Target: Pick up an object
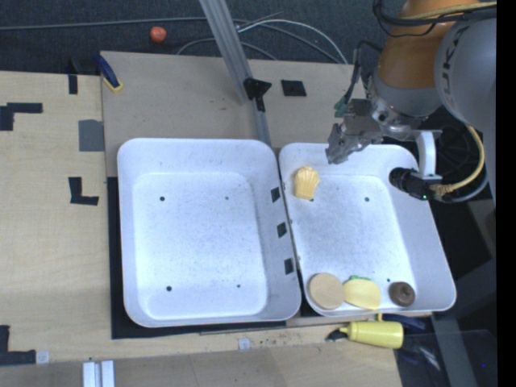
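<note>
Camera view from above the bench shows a small pale yellow object (305, 182) lying in the right bin (419, 240), up in its far left corner, close to the wall that divides the two bins. It looks ribbed or lumpy, a little taller than wide, so its long axis runs roughly from the far rim toward the near rim; which end is the front cannot be told at this size.

Just beside it, to the right and slightly farther back, the gripper (339, 150) hangs over the far rim of the right bin — its dark fingers point down and to the left, toward the yellow object, but apart from it. Nothing shows between the fingers, and whether they are spread or pressed together cannot be told from this angle. Above the wrist sits the orange band (411, 51) of the grey arm, which comes in from the right.

Along the near rim of the right bin lie three more things in a row: a tan round disc (326, 290), a yellow rounded piece (362, 293) touching it, and a small brown round object (401, 293) near the corner. A yellow-handled tool (372, 333) lies on the bench just outside that rim.

The left bin (133, 232) sits alongside, its wall touching the right bin's. Far back on the dark surface rests a small orange ball (158, 33).
</note>
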Controlling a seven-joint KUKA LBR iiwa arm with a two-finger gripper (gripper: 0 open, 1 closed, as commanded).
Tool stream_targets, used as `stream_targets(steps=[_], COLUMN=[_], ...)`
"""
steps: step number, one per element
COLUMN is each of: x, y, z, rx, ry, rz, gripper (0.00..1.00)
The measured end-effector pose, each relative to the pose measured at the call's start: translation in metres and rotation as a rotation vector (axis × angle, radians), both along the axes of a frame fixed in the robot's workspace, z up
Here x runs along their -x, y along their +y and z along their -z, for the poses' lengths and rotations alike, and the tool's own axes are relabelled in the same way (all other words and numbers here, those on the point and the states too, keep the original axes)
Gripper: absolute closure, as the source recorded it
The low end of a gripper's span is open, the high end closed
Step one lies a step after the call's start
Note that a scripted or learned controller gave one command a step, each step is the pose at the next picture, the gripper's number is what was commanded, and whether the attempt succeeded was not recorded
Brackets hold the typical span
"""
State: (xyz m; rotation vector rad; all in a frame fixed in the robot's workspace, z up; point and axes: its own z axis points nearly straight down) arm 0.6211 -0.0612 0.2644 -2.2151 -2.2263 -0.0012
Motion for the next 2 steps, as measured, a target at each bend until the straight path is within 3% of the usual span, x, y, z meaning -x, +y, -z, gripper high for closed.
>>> stream_targets(steps=[2], x=[-0.004], y=[0.095], z=[0.029], rx=[0.001], ry=[0.002], rz=[0.001], gripper=[1.0])
